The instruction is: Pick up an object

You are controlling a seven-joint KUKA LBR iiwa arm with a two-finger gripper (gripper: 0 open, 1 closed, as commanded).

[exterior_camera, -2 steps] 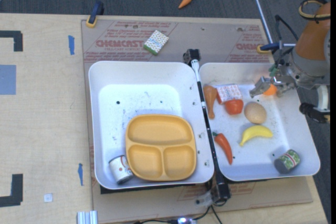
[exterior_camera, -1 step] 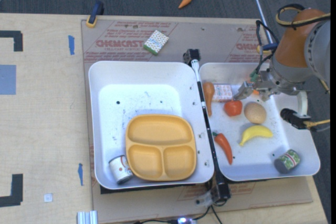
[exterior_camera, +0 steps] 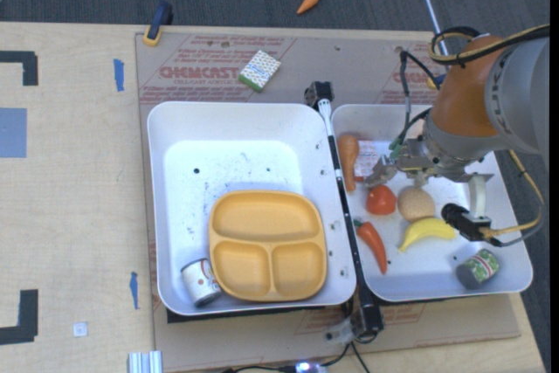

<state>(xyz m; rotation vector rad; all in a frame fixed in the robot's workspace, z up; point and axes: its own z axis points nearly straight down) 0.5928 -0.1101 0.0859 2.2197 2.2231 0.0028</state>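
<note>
The pincer point(exterior_camera: 390, 173) is seen low over the right-hand shallow white bin point(exterior_camera: 515, 271), its metal tips hanging just above the round red plastic tomato point(exterior_camera: 381, 200). Whether those tips are spread or pressed together cannot be told from this slant, and nothing is seen pinched between them. The tomato is found just below and slightly left of the pincer, in the left half of the bin; being round, no long axis is offered. Just right of it, touching or nearly so, a tan potato-like lump point(exterior_camera: 417, 204) is seen. An orange toy carrot point(exterior_camera: 348, 160) is laid along the bin's left wall, its long axis running up and down the view. Below, a red chilli pepper point(exterior_camera: 373, 244) is slanted from upper left down to lower right, and a yellow banana point(exterior_camera: 427, 232) is curved beside it, its long axis nearly across the view. A small green-labelled can point(exterior_camera: 478, 267) is seen near the lower right corner. In the left white bin point(exterior_camera: 166, 188), a yellow three-part plastic tray point(exterior_camera: 266, 242) and a small white cup point(exterior_camera: 200, 280) tipped on its side are seen.
</note>
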